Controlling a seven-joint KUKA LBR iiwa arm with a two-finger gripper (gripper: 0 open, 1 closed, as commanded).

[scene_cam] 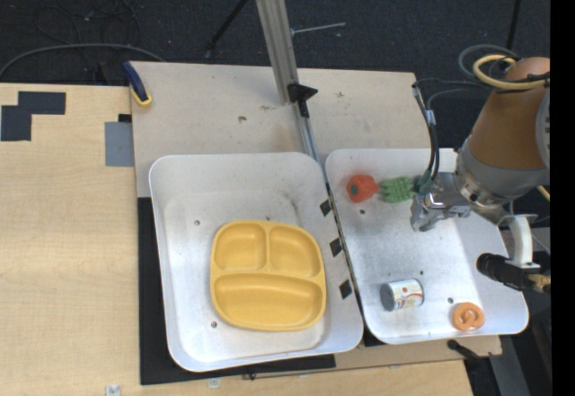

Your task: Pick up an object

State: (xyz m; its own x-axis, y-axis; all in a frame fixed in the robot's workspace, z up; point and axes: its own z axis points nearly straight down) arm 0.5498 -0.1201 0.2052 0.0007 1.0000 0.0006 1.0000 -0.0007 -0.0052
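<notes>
The right bin (422, 250) holds a red toy with a green leafy end (375, 189) near its far edge, a small can (402, 294) lying on its side toward the front, and an orange ring-shaped piece (466, 316) at the front right corner. My gripper (424, 215) hangs over the right bin's upper right part, just right of and slightly below the green end of the red toy. Nothing shows between its metal parts.
The left bin (180, 206) bears a yellow divided plate (268, 274). An upright aluminium post (277, 35) stands behind the bins. The arm's grey and orange body (512, 125) covers the right bin's far right corner. Black clips (334, 246) sit along the seam between the bins.
</notes>
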